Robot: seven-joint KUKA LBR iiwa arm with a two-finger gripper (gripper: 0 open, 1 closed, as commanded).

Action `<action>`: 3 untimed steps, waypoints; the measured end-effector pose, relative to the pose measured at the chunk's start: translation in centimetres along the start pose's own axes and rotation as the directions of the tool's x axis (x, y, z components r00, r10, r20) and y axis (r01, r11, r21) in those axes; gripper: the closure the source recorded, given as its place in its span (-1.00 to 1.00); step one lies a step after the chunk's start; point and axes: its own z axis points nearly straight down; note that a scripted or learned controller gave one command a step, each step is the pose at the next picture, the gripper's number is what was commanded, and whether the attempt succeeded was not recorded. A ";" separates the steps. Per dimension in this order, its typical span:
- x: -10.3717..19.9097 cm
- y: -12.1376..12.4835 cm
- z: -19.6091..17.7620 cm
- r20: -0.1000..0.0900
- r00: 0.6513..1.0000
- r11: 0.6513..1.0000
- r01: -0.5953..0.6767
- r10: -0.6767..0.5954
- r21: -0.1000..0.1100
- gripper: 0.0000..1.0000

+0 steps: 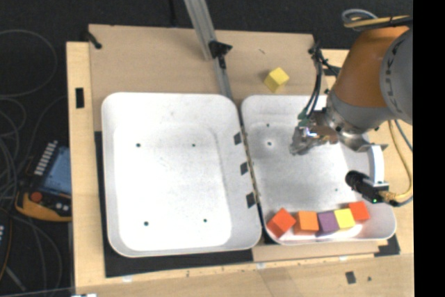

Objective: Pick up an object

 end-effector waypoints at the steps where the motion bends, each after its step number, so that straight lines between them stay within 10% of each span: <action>1: 1.6 -1.2 -7.4 -0.001 1.000 1.000 0.002 -0.002 0.000 1.00; 2: -5.2 -5.0 -15.0 0.004 1.000 1.000 -0.010 0.010 -0.001 1.00; 3: -3.2 -4.6 -23.8 0.001 1.000 1.000 0.001 -0.001 -0.001 1.00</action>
